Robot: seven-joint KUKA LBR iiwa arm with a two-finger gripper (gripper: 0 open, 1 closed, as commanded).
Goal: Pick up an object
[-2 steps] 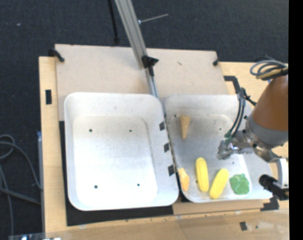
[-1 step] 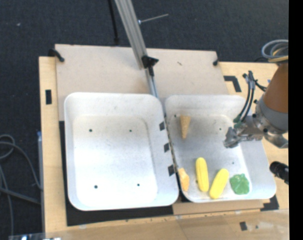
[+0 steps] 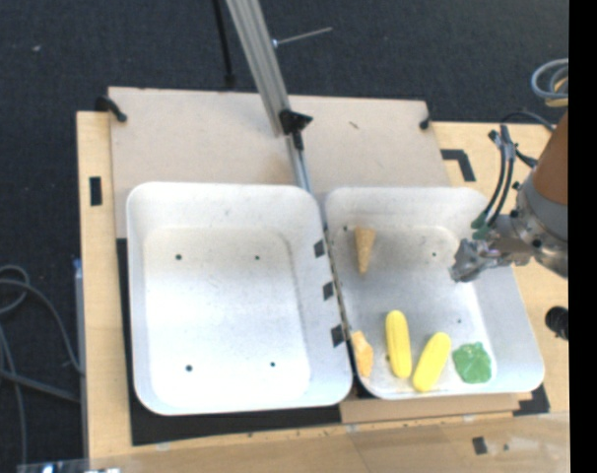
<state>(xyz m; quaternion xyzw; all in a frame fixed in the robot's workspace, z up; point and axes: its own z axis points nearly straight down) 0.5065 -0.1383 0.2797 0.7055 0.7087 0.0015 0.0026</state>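
A wooden bench [image 3: 230, 136] on dark carpet bears two white bins. The gripper [image 3: 468, 262] hangs over the right bin [image 3: 417, 205]; its grasp cannot be told. Nearest below it lie a green toy [image 3: 472, 363] and two yellow corn cobs [image 3: 431, 360], judged light, stiff and slippery, best taken across the middle.

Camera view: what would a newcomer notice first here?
The bright items in the right bin stand out: two yellow corn cobs side by side near its front edge, with a green piece to their right. An ice-cream cone lies further back, and the gripper hangs over the bin's right side.
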